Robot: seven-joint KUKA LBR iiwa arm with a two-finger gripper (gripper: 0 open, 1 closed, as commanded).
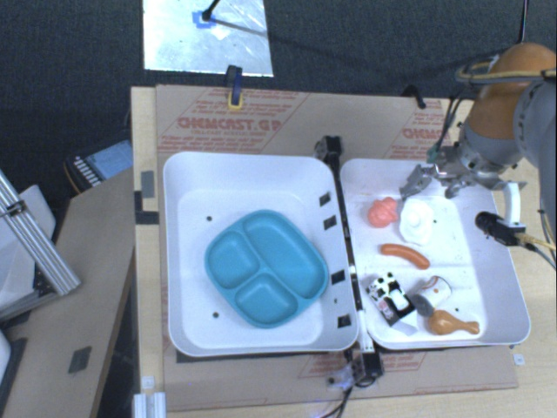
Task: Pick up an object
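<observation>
Sitting in the right bin (513, 316) are a bumpy pink lump (381, 212), a smooth white blob (417, 220), an orange sausage shape (405, 254), a glossy tan drumstick thing (451, 323) and a boxy black-and-white toy (389, 297). Left bin (187, 233) just has a teal divided plate (264, 267), smooth plastic with rounded compartments. Arm leans in from the right, gripper (439, 179) spread apart with nothing between the fingers, hanging over the bin's far edge right by the white blob.
</observation>
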